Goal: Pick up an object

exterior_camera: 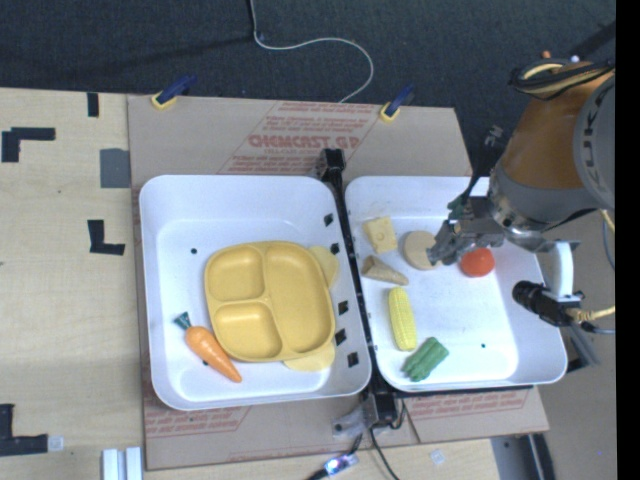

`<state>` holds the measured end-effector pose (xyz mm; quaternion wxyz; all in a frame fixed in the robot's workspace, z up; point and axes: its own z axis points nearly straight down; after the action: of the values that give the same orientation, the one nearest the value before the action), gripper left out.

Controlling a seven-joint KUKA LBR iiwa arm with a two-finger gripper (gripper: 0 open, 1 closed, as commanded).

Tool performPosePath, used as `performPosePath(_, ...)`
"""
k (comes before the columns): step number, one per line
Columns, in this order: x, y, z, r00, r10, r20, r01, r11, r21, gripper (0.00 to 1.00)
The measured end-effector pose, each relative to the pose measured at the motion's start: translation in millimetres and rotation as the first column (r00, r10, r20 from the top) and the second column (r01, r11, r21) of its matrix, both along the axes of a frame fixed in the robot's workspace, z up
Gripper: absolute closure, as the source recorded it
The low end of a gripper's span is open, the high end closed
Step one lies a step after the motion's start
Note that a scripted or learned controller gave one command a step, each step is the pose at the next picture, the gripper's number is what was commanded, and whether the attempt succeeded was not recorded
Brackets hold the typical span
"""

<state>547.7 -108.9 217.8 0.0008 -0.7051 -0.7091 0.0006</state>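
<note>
Pick not yet complete. The gripper (pixel 447 246) is low in the right bin (pixel 500 368), touching the tan round piece (pixel 417 249) at the bin's 11 o'clock; claw state cannot be determined; lift remains

right bin (pixel 500 368): open floor lower right | corn (pixel 401 317), green veg (pixel 425 358) crowd its lower left, cheese (pixel 380 234) upper left | left bin (pixel 165 208): yellow tray (pixel 268 298) hogs the middle, carrot (pixel 211 351) lower left, upper strip free

Grey arm (pixel 600 158) with orange band and dark metal claw (pixel 452 240).
</note>
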Motion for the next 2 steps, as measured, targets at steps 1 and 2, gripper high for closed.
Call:
performPosePath(1,28,43,-1,1.0,0.001,0.001,-0.001,1.0,0.001,1.0)
performPosePath(2,35,88,15,1.0,0.001,0.002,-0.001,1.0,0.001,1.0)
